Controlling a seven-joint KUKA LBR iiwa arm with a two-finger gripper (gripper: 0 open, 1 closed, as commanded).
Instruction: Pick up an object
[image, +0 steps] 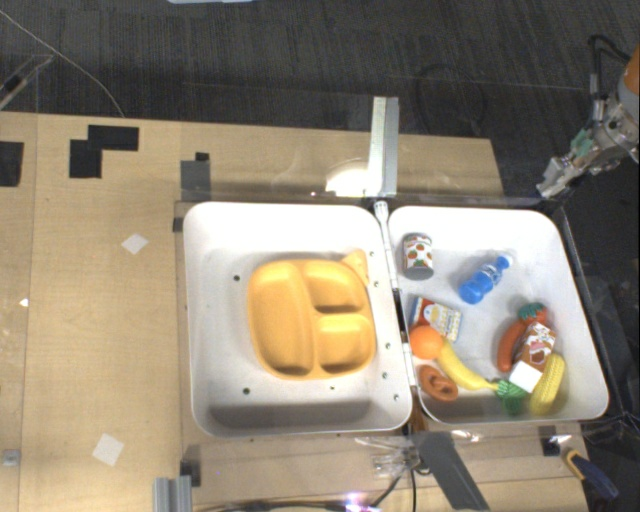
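A pale wooden counter (90, 330) carried two white bins; the claw (562, 176) was seen at the upper right, outside the right bin (560, 235).

Whether the claw was open could not be told, and nothing was seen held. The blue bottle (484, 279), lying apart from the toy food, was judged the easiest pick, best approached from straight above.

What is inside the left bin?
A yellow tray with compartments lies in the left bin, open side up. Something yellow pokes out at its far right corner. Anything underneath the tray is covered.
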